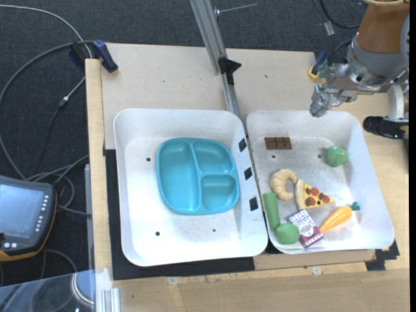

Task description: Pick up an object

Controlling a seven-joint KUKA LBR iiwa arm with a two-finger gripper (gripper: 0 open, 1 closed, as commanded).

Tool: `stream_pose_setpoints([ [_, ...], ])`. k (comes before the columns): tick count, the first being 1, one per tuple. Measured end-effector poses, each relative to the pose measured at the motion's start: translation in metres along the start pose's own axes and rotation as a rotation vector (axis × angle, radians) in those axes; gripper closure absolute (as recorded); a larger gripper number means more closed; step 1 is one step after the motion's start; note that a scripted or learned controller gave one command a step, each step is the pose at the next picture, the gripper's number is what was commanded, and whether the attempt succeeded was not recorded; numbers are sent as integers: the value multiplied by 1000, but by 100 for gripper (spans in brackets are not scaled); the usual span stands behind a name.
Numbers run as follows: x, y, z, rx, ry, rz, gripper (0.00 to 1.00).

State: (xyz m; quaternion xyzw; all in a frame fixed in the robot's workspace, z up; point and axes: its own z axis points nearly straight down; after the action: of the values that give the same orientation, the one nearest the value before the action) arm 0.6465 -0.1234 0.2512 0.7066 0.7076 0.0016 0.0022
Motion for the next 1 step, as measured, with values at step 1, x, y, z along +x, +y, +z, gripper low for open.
stream_pose_setpoints([
  [1,54,-1,-8,5,3,-4,100],
])
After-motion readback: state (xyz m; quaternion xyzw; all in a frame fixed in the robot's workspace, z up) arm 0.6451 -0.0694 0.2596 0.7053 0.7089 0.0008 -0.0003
